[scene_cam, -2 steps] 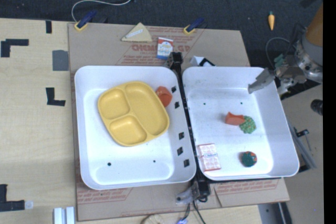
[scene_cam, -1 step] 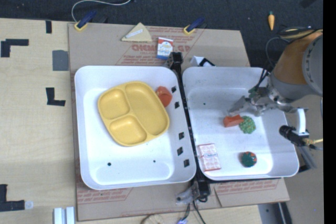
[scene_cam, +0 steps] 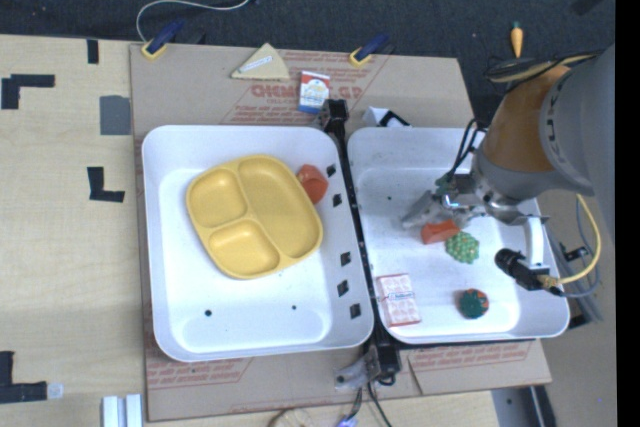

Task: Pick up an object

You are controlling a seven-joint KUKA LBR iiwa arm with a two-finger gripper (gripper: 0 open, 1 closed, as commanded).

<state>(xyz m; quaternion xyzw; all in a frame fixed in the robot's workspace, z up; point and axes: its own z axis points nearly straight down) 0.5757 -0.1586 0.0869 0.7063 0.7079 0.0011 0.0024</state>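
Small orange-red block in right bin, centre-right of frame, flat on bin floor; long axis roughly left-right, tilted slightly up toward right. Jaws just above it, touching or nearly so; spread or pressed, cannot tell. Nothing visibly pinched, so lift judged not yet done. Green knobbly ball just beside block, lower right. Yellow divided plate in left bin.
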